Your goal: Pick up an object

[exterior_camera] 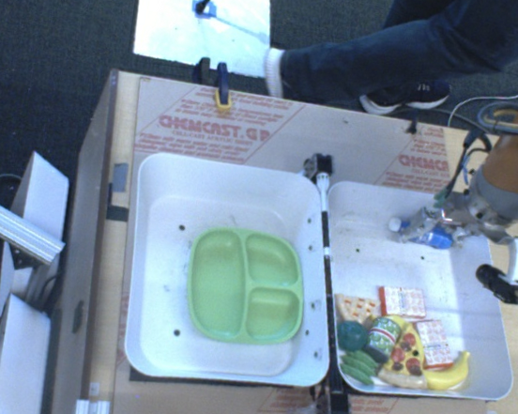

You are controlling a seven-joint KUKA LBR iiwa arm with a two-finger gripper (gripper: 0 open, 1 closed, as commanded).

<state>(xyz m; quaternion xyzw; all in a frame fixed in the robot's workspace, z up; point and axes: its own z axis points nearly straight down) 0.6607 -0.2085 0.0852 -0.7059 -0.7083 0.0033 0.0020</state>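
The gripper (424, 228) hung low over the far end of the right bin (499, 323), and whether it was open or closed I couldn't tell, nor whether the small blue object (437, 240) at its tip was actually gripped or merely lying beside it. Everything else worth picking sat in a jumble at the near end of that bin, well away from the arm: a yellow banana (450, 373), smooth and curved, a little can (382, 339), a pizza slice (403, 359), flat red-and-white cartons (402, 301), a waffle square (355, 308) and some green vegetables (358, 365). The risk, as I judged it, was a thin hold: glossy plastic toys slip, and that blue piece looked small enough to pop free on the lift. The left bin (160, 236) held a pale green divided plate (247, 287), matte and shallow.
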